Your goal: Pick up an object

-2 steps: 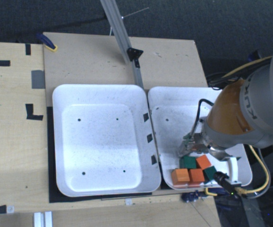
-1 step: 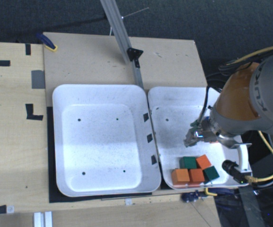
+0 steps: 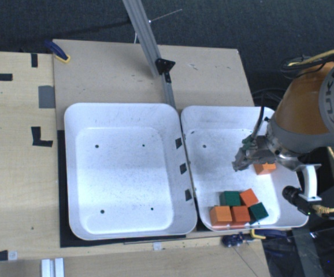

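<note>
The right bin [image 3: 213,126] holds a cluster of small blocks at its near edge: a green block [image 3: 231,198], an orange block [image 3: 248,197], two more orange blocks [image 3: 220,214] [image 3: 240,214] and a dark green block [image 3: 258,211]. Another orange block [image 3: 265,168] lies apart from them toward the bin's right side. My gripper [image 3: 243,159] hangs low over the right bin, just left of that lone orange block and above the cluster. The wrist hides part of the lone block.
The left bin [image 3: 121,117] stands beside the right one. A slanted metal pole [image 3: 147,33] with a black clamp reaches down to the bins' far edge. A small blue and yellow tool [image 3: 239,239] lies on the bench just in front of the right bin.
</note>
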Controlling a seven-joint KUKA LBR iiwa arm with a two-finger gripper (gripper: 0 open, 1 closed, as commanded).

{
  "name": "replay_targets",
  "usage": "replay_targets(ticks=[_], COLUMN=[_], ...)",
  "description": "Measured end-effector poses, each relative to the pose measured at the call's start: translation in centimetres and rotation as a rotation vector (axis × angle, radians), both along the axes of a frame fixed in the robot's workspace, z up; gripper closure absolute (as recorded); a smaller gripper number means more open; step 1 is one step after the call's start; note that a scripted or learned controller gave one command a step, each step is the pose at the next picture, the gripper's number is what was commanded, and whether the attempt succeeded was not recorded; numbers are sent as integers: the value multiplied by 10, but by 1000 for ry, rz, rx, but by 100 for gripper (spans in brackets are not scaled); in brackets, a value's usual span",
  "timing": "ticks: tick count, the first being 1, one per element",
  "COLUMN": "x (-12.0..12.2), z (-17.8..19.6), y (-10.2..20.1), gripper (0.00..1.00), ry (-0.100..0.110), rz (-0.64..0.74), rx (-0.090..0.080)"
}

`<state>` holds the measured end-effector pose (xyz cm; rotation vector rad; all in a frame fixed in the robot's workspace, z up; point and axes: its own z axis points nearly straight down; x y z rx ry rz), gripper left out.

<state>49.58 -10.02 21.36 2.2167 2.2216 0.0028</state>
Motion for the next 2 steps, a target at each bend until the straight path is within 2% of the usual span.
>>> replay_targets(ticks=[1, 2], x=[12, 25], z=[13, 9], y=[56, 103], gripper=[100, 100], ry=[4, 6], rz=[5, 5], rx=[3, 2])
